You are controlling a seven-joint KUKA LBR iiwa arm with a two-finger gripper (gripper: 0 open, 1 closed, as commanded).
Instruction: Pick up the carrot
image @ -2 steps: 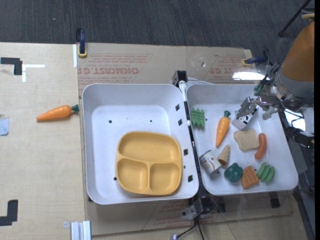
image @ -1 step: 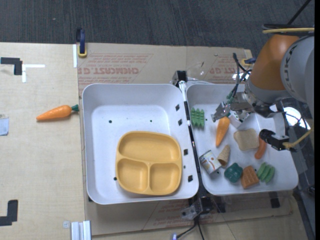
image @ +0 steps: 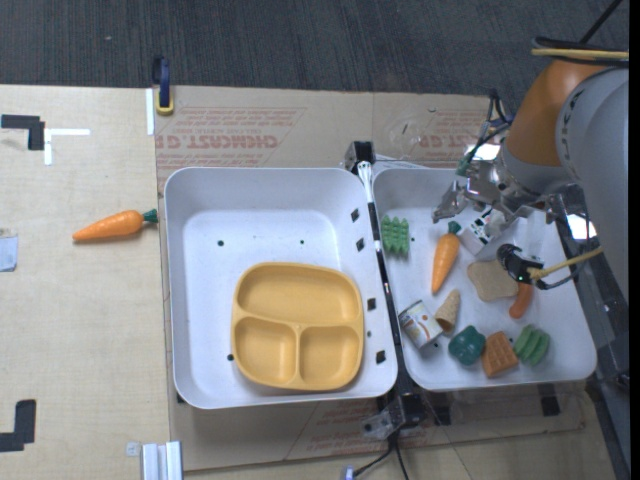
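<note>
An orange carrot (image: pixel 444 259) lies in the right bin (image: pixel 570 353), its green top pointing up toward the back. My gripper (image: pixel 463 218) hangs just above and behind that top end, at the bin's back. Its fingers (image: pixel 444 209) stand open with nothing between them. The carrot rests on the bin floor. A second carrot (image: pixel 112 226) lies outside the bins on the bench, far left of the left bin (image: pixel 190 298).
The right bin also holds a green ridged piece (image: pixel 396 235), a cone (image: pixel 447 309), a small can (image: pixel 420 325), a bread slice (image: pixel 491 280), a red sausage (image: pixel 521 300) and several small food toys along the front. A yellow divided plate (image: pixel 298 325) lies in the left bin.
</note>
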